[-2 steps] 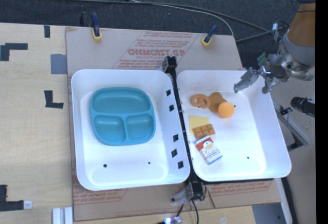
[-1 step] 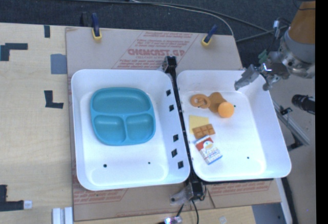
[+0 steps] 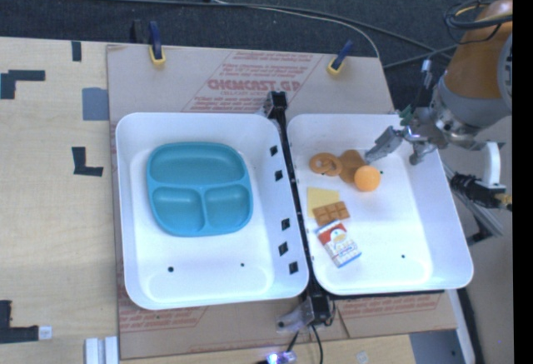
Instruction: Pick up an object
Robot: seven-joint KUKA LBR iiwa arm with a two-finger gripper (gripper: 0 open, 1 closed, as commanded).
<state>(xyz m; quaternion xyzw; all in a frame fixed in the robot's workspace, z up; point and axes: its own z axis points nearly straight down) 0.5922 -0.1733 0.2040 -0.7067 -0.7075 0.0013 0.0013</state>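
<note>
Pincer (image 3: 398, 147): spread wide, holding nothing, above the right bin (image 3: 433, 225).
Orange ball (image 3: 366, 179): down-left of pincer, near.

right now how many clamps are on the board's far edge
2: one clamp at the far left corner, the other clamp at the far right corner. More may be hidden behind the arm.
</note>
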